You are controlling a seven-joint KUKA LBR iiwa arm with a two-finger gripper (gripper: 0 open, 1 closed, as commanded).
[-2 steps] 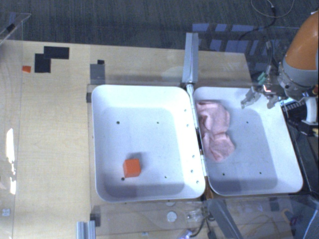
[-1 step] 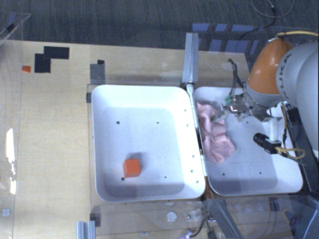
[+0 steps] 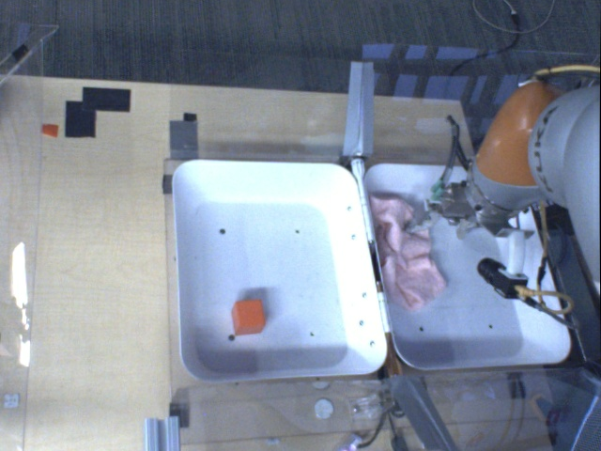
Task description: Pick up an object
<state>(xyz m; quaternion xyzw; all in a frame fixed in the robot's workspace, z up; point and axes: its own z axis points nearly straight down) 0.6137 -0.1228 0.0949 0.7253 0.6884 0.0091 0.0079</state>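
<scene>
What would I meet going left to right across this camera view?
A small orange marker → black L-shaped patch → orange block in the left bin → pink cloth in the right bin → the arm's orange band.

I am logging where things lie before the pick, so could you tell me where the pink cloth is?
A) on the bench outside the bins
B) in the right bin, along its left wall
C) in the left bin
B: the pink cloth lies crumpled in the right bin, against its left wall.
</scene>
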